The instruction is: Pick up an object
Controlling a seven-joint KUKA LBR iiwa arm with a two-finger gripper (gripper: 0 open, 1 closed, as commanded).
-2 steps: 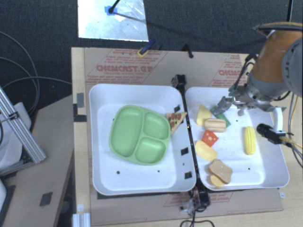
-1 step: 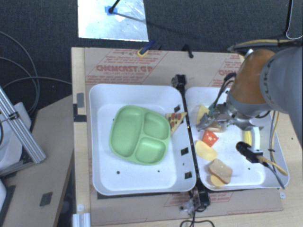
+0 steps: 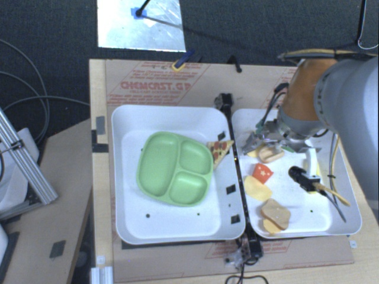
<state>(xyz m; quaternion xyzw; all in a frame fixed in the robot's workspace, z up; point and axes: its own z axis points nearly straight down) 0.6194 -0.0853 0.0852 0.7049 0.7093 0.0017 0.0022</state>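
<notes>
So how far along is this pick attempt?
Done: the arm is over the right bin, its gripper low near a tan toy food piece. In hand: nothing visibly gripped. Left: grasping and lifting. The pizza slice lies beside the green tray in the left bin.
</notes>
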